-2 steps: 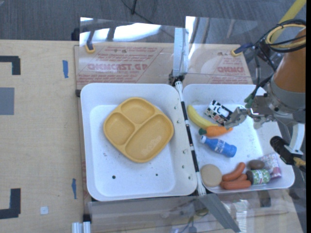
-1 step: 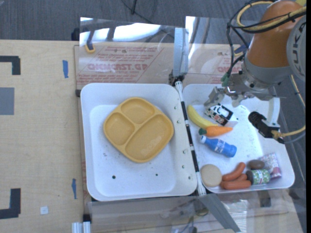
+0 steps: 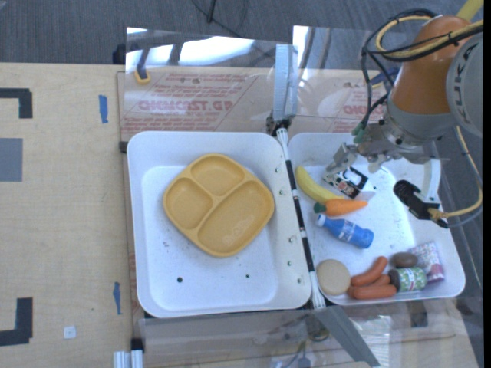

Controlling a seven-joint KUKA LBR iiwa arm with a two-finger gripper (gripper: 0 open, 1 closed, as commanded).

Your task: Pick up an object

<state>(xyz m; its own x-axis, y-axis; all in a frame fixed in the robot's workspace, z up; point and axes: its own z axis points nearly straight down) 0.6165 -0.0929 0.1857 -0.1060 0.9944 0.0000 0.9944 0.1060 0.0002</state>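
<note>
hand (image 3: 347,176): fingers' state cannot be told | banana (image 3: 313,185): just left of hand | carrot (image 3: 347,205): just below | blue bottle (image 3: 347,231): further below

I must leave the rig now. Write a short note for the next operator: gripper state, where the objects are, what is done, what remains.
Gripper: low over the upper part of the right bin, just above the banana and carrot; nothing is visibly held.
Right bin: banana and carrot near its left wall, blue bottle below them, round cookie, sausages, and a small green can along the bottom edge.
Left bin: yellow divided plate.
Done: arm is positioned over the objects.
Left: grasp one object and lift it.
</note>
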